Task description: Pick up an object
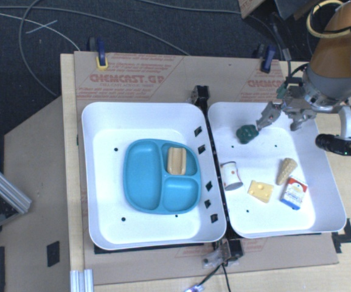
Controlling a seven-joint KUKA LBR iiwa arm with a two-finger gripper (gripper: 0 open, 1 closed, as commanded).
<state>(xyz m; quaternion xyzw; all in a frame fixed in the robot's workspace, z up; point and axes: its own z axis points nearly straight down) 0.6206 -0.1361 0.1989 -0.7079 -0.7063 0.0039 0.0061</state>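
1. Camera view: the claw hangs over the right bin's far end, fingers spread wide with nothing between them.
2. A dark green object lies in that bin, just beside the claw's left finger.
3. Nearer in the right bin lie a white cup, cheese wedge, cone and small carton.
4. Left of the right bin, the left bin holds a blue divided plate carrying a bread slice.
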